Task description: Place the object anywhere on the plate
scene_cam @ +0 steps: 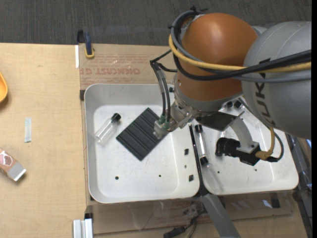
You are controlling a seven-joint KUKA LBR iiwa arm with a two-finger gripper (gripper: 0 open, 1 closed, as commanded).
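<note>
A black ribbed rectangular plate (139, 133) lies flat and turned at a slant in the middle of the left white bin (99, 182). Just to its left lies a small clear vial with a black cap (108, 127), on its side and apart from the plate. My gripper (162, 125) hangs over the plate's right corner, near the wall between the two bins. The big orange wrist band (218, 48) above hides most of it. I see nothing held at its tip.
The right bin (257, 180) sits under the arm. Printed cardboard (114, 69) lies behind the bins. On the wooden bench to the left are a small grey strip (27, 130), a red-and-white block (11, 165) and an orange thing (2, 88) at the edge.
</note>
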